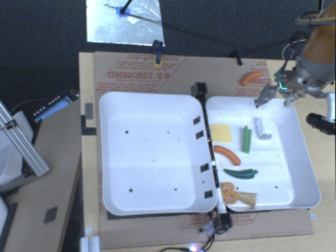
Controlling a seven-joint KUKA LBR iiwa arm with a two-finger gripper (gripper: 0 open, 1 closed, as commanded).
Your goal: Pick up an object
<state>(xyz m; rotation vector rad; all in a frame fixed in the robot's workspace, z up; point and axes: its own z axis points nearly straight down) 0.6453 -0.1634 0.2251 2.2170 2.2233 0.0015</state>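
My gripper (274,100) hangs over the far edge of the right bin (299,156), open, with nothing between its fingers. In that bin lie a yellow square (220,133), a green stick (246,139), a white cylinder (262,128), an orange sausage (227,154), a dark green pepper (241,173), a pretzel (228,191) and a tan cracker (246,197). The white cylinder is the nearest to the gripper, just below it in the view.
A second orange sausage (251,78) lies outside the bins on the cardboard, left of the gripper. The left bin (152,151) sits beside the right one, with black clips (200,135) along the shared rim. A clamp (157,53) stands at the bench's far edge.
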